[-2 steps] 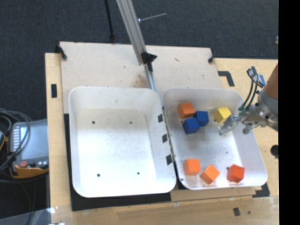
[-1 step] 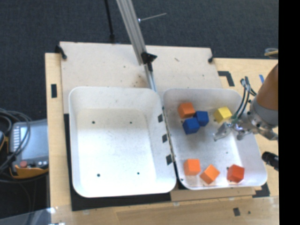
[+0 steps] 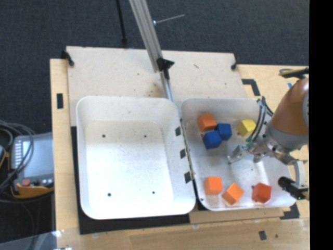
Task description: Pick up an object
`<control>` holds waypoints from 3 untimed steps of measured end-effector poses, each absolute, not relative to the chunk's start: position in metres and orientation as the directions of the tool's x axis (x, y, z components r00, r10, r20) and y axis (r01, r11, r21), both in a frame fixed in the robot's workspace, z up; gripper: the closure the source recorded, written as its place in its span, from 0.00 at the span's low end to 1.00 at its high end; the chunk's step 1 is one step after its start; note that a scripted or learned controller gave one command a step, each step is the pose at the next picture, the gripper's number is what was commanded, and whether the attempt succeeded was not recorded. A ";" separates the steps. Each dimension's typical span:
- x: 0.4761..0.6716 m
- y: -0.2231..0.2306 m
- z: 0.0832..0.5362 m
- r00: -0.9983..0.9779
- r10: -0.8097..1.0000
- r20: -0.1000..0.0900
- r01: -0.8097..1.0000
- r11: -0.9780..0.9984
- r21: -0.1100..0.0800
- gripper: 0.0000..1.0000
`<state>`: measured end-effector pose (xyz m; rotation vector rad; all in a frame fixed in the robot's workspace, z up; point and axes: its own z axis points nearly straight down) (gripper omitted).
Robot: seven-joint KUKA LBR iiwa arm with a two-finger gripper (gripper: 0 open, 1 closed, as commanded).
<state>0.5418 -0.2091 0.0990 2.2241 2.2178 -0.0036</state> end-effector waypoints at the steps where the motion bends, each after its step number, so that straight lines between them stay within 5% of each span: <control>1: 0.544 -0.210 0.113 0.009 1.000 -0.002 1.000 -0.009 0.007 1.00; 3: 0.550 -0.214 0.220 -0.004 1.000 -0.004 1.000 0.004 0.009 1.00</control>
